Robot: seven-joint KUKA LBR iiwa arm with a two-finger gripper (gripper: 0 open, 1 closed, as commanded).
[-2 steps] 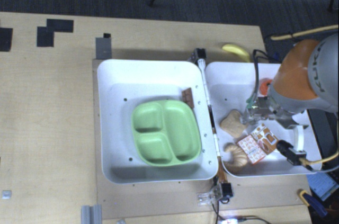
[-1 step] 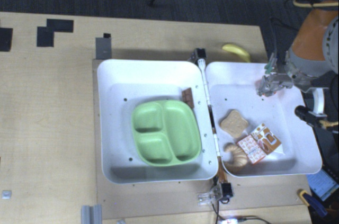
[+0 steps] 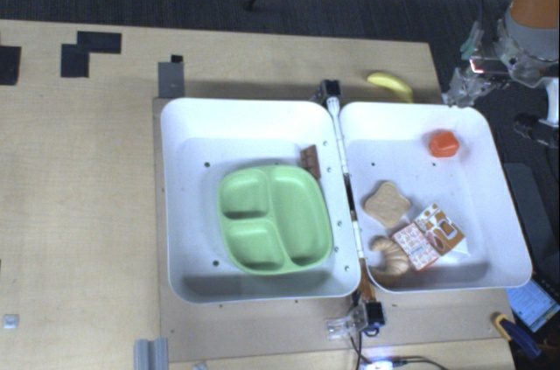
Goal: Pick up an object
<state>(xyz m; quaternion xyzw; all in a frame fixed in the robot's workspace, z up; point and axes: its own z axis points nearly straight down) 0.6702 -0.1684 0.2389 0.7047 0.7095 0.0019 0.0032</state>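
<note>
Camera view: my gripper (image 3: 461, 88) hangs above right bin (image 3: 499, 185) far corner, carrying nothing. Can't tell how it's set. Orange block (image 3: 444, 143) nearest, toast (image 3: 386, 204) and packet (image 3: 427, 238) further in. Nothing picked yet; whole grasp remains.

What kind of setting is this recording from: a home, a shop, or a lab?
Most likely a robotics lab: a pale wooden bench with two shallow white plastic bins holding toy food and a green compartment tray, loose cables, and a grey-and-orange robot arm.
</note>
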